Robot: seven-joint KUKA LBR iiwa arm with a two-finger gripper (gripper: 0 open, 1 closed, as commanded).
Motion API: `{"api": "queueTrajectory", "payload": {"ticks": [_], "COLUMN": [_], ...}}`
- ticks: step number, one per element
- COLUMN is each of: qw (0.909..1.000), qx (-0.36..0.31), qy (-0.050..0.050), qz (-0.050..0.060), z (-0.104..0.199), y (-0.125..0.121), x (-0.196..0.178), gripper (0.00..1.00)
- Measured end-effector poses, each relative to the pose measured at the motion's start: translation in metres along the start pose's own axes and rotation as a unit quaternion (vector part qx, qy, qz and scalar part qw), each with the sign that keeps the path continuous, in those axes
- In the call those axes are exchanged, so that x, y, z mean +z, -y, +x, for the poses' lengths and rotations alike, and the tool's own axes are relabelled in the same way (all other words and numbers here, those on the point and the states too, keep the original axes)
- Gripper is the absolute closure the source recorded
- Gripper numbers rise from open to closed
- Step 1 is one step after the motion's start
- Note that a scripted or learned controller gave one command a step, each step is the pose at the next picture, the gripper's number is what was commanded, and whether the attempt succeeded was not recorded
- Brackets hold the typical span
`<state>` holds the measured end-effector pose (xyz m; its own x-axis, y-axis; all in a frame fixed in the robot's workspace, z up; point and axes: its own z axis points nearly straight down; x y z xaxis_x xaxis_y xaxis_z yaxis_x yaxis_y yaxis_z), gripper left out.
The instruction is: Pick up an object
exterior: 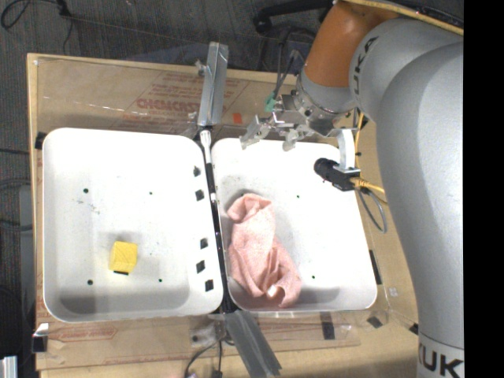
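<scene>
The pink cloth (260, 250) lies crumpled in the right bin (346, 235), against the wall that bin shares with the left bin (63, 179), and reaches toward the near edge. Its folds stand up from the bin floor, which gives a two-finger grasp several ridges to close on; this makes it the likeliest object for the pick.

The end effector (270, 131) is positioned beyond the cloth, over the far rim of the right bin and well apart from the fabric. Its fingers are spread, with nothing between them. This pose is judged to be a raised start or approach position, since nothing is in contact with it.

Left of the cloth, across the divider, the yellow block (124, 257) rests flat on the floor of the left bin, toward the near edge. It is small and compact, and is a second candidate for grasping.

Both bins sit side by side on the table (118, 93), whose surface extends behind them. A black fitting (335, 173) hangs from the arm to the right of the cloth, above the right bin.
</scene>
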<state>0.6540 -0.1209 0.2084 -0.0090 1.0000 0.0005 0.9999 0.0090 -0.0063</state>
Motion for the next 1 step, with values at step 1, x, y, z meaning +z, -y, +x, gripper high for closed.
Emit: {"api": "queueTrajectory", "payload": {"ticks": [1], "qw": [0.9851], "qx": [-0.172], "qy": [0.003], "qz": [-0.004], "z": [0.0103], "y": [-0.0041], "x": [0.0921], "gripper": [0.00]}}
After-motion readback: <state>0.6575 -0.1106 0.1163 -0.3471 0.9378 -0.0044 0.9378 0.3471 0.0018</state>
